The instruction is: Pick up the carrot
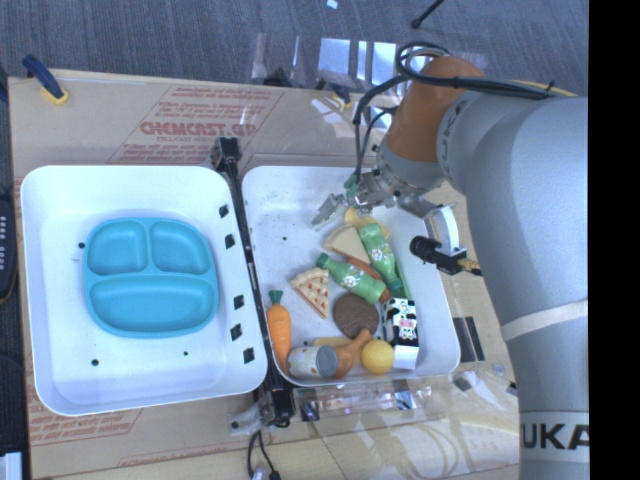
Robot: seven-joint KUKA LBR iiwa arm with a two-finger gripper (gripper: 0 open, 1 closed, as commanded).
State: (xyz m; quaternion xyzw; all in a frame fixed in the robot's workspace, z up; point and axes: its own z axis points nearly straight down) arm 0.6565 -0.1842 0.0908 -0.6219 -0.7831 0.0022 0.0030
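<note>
Left bin [40,298]: blue divided plate [150,273]. Right bin [270,193]: carrot [279,333], orange with green top, at the near-left corner against the wall; waffle piece [312,290], brown disc [354,316], green bottles, yellow ball [377,356]. Gripper [335,208] at the far side, apparently spread and grasping nothing, well apart from the carrot.

Readable text, two items:
- Arm [540,268], lower grey segment: white letters "UKA", cut off at the left by the segment's edge.
- Brown cardboard sheet [190,123] under the bins: red print "CHEMCAST GP"; smaller red lines around it illegible.
</note>
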